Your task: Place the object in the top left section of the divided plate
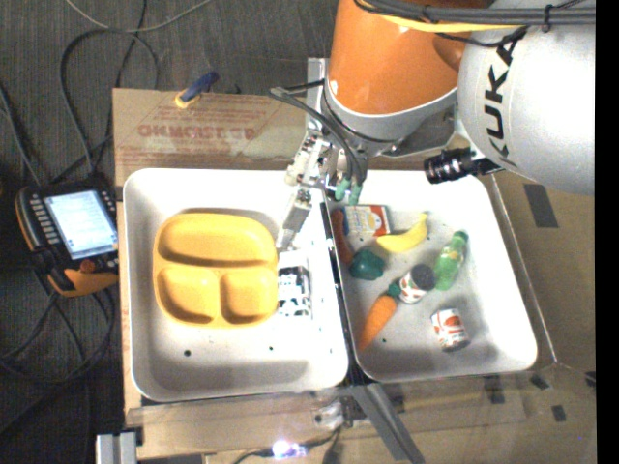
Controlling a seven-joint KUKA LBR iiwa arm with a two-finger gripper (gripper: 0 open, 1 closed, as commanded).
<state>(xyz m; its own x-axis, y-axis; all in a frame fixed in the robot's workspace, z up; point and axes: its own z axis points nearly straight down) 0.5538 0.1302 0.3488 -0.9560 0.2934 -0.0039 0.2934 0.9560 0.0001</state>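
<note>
Item 1. Grey KUKA arm (527, 75) with orange band, entering from the right. Its claw (295, 216) hangs over the wall between the two bins, at the upper right corner of the plate. Whether the claw is apart or together cannot be told.

Item 2. Left shallow white bin (145, 356) on the desk. It holds a yellow plastic divided plate (215, 267), with one wide section along the top and two smaller sections below.

Item 3. Small black-and-white printed packet (295, 293). It lies on the floor of the left bin, just beside the right edge of the plate and outside every section. It sits below the claw and apart from it.

Item 4. Right shallow white bin (503, 346). Contents:
- red-and-white carton (368, 222), near the upper left corner
- yellow toy banana (404, 237), just beside the carton
- dark teal rounded piece (366, 264), below the carton
- green plastic bottle (451, 257), to the right
- small round black-and-white piece (418, 281), just beside the bottle
- orange toy carrot (377, 319), lying at a slant
- red-and-white can (450, 329), near the lower right

Item 5. Surroundings: brown cardboard sheet (203, 129) with red print, behind the left bin, and a handheld control pendant (70, 225) with a lit screen, on the floor at left.
</note>
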